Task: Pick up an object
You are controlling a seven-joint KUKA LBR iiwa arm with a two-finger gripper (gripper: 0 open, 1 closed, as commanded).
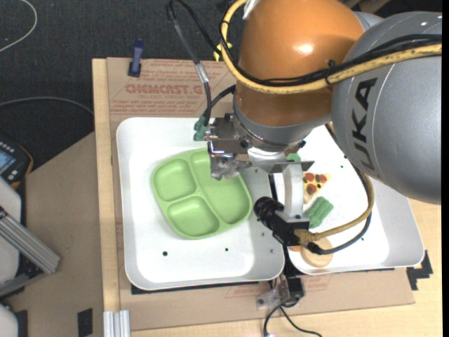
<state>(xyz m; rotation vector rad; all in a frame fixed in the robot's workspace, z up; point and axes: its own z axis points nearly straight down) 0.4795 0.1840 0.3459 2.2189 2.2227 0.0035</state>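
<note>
A light green divided plate with three compartments lies in the left bin, a little right of its middle. My gripper hangs over the plate's far right part, close to its surface, under the big orange wrist joint. In the right bin I see a pizza-slice toy, a green block and a tan round piece at the near edge. The arm hides most of the right bin's far half.
The bins rest on a cardboard sheet with red printing. A blue clip sits at its far left corner. Cables trail on the dark floor to the left.
</note>
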